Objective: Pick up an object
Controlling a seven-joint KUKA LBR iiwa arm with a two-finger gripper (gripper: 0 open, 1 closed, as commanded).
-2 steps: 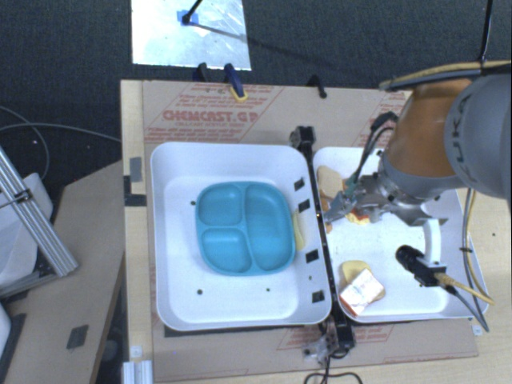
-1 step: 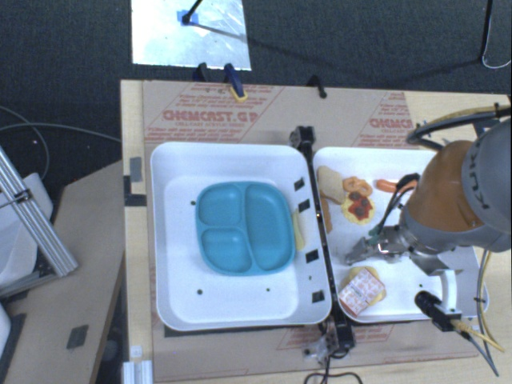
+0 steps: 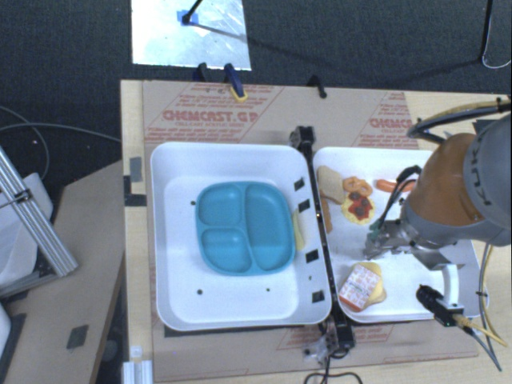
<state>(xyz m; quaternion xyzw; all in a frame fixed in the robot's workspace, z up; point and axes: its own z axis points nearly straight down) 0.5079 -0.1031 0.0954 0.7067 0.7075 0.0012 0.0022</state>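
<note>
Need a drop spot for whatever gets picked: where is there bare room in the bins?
Left bin: bare floor rings the blue tray, widest along the front and left walls. Right bin is crowded: food pieces at the back, packet at front, arm over the rest.

Bare floor in the right bin between pizza toy and packet.

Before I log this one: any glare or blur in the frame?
Camera view: the foil-like sheet above the bench glares bright white; the blue divided tray and left bin are evenly lit and sharp; small food toys such as the packet look soft; the gripper sits in the arm's shade.
</note>
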